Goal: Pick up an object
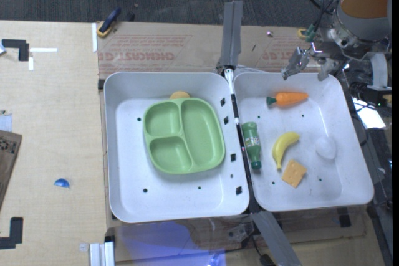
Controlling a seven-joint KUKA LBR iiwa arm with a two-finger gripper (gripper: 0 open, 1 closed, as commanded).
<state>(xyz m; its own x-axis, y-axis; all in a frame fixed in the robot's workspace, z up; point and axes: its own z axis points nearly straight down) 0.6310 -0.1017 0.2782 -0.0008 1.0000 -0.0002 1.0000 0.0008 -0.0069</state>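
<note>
Cheese wedge [294, 173], green bottle [252, 144] (label unreadable)

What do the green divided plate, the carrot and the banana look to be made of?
Green divided plate: likely molded plastic, its color uniform with soft sheen. Carrot and banana: probably plastic toy food, their colors flat and their surfaces smooth, though foam or rubber can't be excluded.

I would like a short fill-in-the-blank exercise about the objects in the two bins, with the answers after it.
1. The green divided plate lies in the ____ bin.
2. The carrot is coloured ____.
3. The fruit between the green bottle and the white ball is a ____.
4. The gripper hangs above the right bin's ____ edge.

Answers: left; orange; banana; far
</note>
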